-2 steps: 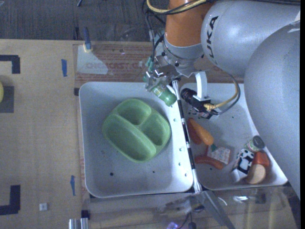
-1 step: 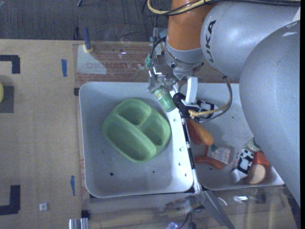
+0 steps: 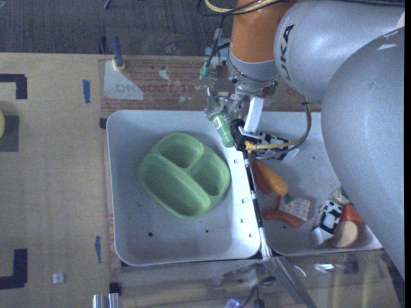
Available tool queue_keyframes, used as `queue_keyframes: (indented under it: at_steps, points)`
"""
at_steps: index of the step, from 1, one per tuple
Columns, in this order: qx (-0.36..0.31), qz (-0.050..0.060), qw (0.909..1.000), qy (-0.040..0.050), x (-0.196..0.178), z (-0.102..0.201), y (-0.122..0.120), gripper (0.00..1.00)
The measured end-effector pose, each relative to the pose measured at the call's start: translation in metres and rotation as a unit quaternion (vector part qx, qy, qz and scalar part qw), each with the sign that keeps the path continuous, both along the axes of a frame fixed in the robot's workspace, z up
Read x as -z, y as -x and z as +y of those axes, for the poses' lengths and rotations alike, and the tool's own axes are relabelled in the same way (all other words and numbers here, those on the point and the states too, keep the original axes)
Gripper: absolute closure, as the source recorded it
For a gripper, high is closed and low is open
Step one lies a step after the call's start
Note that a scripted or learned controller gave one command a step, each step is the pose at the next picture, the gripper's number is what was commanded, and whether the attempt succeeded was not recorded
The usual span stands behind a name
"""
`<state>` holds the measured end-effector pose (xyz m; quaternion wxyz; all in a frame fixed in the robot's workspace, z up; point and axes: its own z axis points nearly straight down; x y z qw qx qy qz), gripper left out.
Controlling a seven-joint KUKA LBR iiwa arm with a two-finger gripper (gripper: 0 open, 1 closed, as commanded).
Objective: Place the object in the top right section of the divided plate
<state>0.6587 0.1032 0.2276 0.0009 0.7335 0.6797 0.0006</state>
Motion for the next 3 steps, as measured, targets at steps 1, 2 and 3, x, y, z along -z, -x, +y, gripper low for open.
queue_keyframes:
  at_steps: [1, 2, 3]
  points:
    - [0.131, 0.002, 0.9914, -0.0002, 0.007, -0.047, -0.003, 1.0]
    - [0.227, 0.0, 0.9738, -0.0004, -0.011, -0.004, -0.008, 1.0]
    - [0.358, 0.003, 0.9337, 0.0002, 0.008, 0.004, -0.007, 1.0]
